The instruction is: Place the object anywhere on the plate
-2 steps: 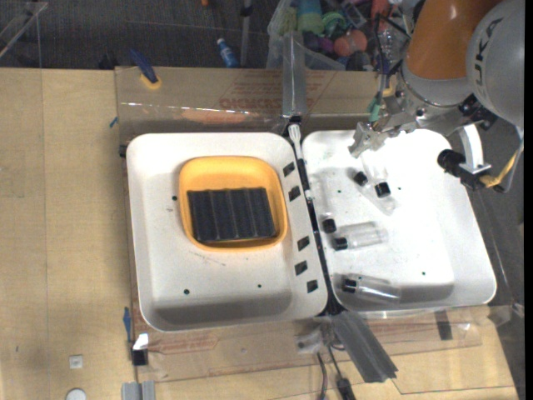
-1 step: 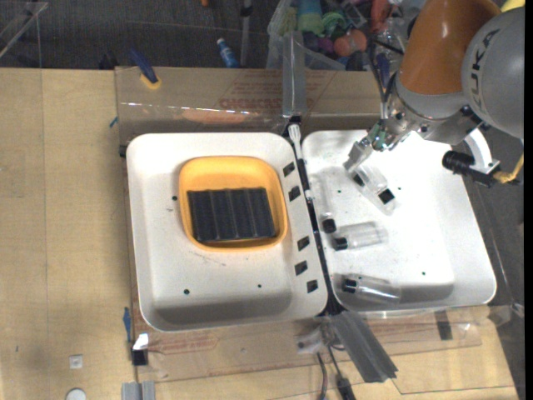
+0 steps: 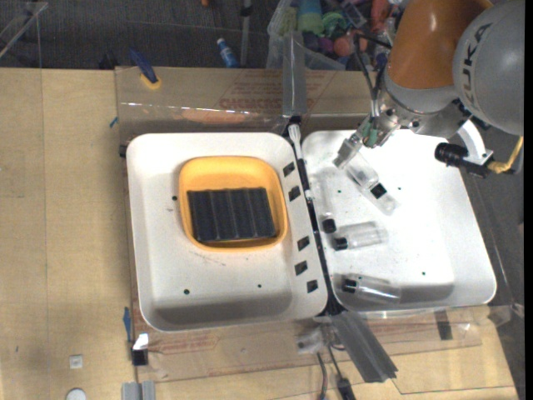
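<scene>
An orange plate (image 3: 188,192) sits in the left bin (image 3: 158,265). A dark, ribbed rectangular slab (image 3: 231,213) lies flat on the middle of the plate. My gripper (image 3: 356,146) hangs over the far left part of the right bin (image 3: 441,223), well to the right of the plate and past the divider. Just below and right of it lies a clear tube with a black piece (image 3: 372,187). Nothing can be seen held in the gripper.
More clear tubes with black caps lie in the right bin: one in the middle (image 3: 360,237), one near the front (image 3: 371,288), and a small one by the divider (image 3: 327,223). A box of coloured toys (image 3: 341,7) stands behind the bins.
</scene>
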Controlling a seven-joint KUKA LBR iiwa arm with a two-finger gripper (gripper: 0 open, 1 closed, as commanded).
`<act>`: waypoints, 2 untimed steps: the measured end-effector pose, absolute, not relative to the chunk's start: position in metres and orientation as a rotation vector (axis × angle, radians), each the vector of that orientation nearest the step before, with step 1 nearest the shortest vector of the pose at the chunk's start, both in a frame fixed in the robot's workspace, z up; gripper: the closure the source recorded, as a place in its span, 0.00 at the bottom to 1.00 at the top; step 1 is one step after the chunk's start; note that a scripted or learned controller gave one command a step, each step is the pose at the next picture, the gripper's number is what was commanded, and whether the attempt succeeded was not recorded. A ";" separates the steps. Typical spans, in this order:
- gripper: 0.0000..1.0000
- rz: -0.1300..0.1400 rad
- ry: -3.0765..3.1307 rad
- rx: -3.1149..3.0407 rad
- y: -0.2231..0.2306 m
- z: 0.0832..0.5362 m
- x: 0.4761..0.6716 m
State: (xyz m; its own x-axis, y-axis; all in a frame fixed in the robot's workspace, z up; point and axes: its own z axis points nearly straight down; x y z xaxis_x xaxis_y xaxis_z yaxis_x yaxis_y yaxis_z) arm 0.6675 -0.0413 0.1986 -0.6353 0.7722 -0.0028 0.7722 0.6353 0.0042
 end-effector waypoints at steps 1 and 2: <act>1.00 0.002 2.889 1.234 -0.037 0.186 0.665; 1.00 0.002 2.937 1.113 -0.026 0.186 0.663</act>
